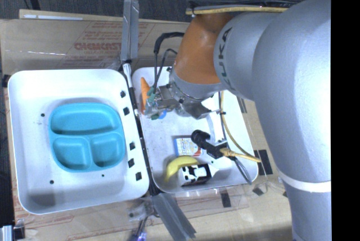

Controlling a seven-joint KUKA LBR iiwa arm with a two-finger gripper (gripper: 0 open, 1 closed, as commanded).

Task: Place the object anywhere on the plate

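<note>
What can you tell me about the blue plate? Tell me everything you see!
The blue plate is a light turquoise tray that looks like smooth plastic. It has rounded corners and three sunken sections: one long section across the top and two smaller ones below it. It lies flat in the middle of the left white bin, resting on the bin's floor. No food or toy lies on it, and the gripper is over the other bin, not touching it.
</note>
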